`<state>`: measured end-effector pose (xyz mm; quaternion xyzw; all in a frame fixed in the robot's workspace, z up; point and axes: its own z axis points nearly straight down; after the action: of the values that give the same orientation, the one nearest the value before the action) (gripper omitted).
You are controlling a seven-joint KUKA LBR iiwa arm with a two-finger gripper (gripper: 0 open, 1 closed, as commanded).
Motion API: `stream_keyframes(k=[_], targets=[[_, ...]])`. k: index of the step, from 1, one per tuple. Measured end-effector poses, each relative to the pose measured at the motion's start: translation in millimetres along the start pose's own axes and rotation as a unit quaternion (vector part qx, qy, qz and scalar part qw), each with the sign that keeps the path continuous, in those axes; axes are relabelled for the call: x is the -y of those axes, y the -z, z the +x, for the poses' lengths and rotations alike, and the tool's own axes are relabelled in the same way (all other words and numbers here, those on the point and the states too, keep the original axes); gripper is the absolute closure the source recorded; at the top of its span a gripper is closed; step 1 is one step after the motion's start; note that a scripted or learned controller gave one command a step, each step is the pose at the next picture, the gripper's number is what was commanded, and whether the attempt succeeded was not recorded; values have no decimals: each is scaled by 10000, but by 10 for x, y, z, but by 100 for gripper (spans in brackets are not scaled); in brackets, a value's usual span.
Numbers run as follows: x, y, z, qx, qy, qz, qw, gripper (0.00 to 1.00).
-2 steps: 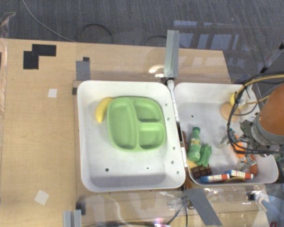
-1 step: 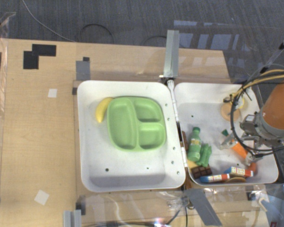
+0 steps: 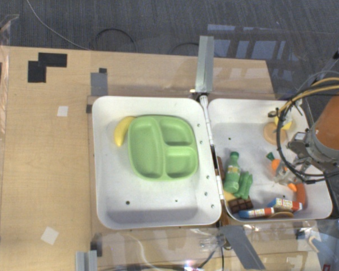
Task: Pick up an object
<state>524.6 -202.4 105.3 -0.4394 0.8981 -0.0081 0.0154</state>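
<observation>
Left bin [image 3: 110, 208]: green divided tray [image 3: 161, 147], banana [image 3: 122, 130] tucked at its left edge, both untouched. Right bin [image 3: 243, 114]: green bottle [image 3: 233, 172] and small items lie loose; gripper [image 3: 286, 171] low at right side, finger state cannot be told. Nothing visibly lifted; pick judged not yet done.

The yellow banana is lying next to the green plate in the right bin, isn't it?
Not quite. The camera view shows the yellow banana lying next to the green divided plate in the left white bin, not the right one.
</observation>
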Motion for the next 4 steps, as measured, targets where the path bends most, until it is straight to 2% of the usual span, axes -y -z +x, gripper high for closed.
stream_keyframes(k=[1,2,3,4], targets=[[-5,-8,2,-1,-2,-8,10000,0],[-211,-131,198,-44,-81,-39,9999,0],[-611,-121,-368,-42,112,-34,9999,0],[-452,-123,-72,-29,2116,-52,9773,0]])
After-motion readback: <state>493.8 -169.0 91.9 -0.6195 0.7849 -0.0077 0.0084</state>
